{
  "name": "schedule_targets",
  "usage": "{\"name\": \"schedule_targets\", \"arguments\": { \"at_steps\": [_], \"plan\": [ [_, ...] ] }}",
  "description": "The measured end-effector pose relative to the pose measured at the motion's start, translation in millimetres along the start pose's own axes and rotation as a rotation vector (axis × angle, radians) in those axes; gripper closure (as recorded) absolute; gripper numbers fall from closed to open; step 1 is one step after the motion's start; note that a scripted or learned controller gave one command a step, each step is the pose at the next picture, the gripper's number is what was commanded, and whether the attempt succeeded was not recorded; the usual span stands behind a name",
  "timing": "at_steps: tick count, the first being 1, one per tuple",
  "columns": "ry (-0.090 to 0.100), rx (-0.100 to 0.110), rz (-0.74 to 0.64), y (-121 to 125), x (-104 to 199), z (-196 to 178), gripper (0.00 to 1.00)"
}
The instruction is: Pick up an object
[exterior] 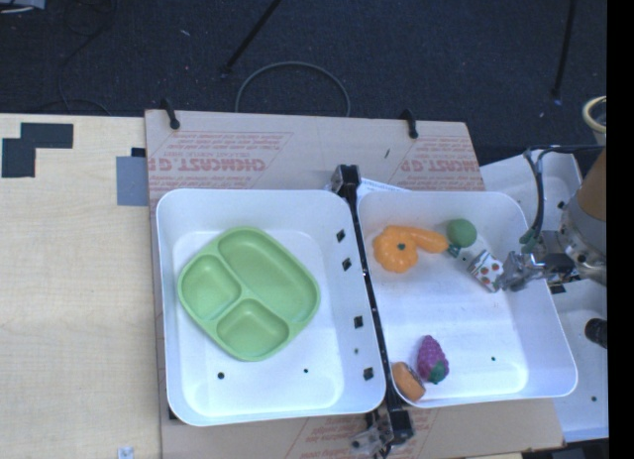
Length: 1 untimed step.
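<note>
Camera view looks down on two white bins; I take the right bin (540, 373) as the landmark. To its left, touching along the divider, sits the left bin (188, 388), holding a green divided plate (248, 291). Inside the right bin, toward its far side, lie an orange toy squash (404, 246) and a green ball (461, 231) just beside it; a small white-and-red piece (484, 269) rests near them. At its near edge sit a purple grape bunch (431, 358) and an orange slice-like toy (407, 380). The gripper (520, 271) hangs over the bin's right rim (whether open or closed I cannot tell), holding nothing visibly. This looks like the approach step; next it needs to centre over one toy and descend.
</note>
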State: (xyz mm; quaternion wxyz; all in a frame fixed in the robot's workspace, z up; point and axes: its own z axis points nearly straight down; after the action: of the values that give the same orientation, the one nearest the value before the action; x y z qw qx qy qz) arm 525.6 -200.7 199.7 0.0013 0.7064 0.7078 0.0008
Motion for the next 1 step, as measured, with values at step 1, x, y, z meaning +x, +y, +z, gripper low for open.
{"name": "schedule_targets", "arguments": {
  "at_steps": [1],
  "plan": [
    [-0.001,-0.001,0.000,4.0,0.7,-63.2,1.00]
  ]
}}
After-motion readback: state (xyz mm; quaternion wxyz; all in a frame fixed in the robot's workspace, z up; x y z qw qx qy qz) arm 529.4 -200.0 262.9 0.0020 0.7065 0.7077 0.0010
